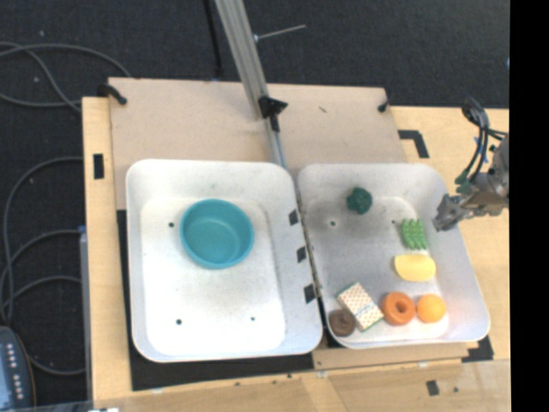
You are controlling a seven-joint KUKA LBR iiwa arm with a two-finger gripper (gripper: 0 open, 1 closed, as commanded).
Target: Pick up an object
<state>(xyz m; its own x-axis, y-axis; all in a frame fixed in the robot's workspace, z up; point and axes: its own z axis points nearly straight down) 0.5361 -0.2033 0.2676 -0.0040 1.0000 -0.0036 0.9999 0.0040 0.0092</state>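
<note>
The right bin [343, 178] holds several small objects: a dark green lump [359, 200] near its back, a green ridged piece [413, 233], a yellow lemon-like piece [414, 268], an orange ball [431, 308], an orange ring [398, 308], a patterned cream block [359, 305] and a brown ring [343, 321]. My gripper [447, 214] hangs at the bin's right rim, just right of the green ridged piece, with nothing seen in it.
The left bin [146, 187] contains a teal bowl [217, 233]. A slanted metal rail [244, 50] runs from the top down to the gap between the bins. Cables lie on the dark floor at left.
</note>
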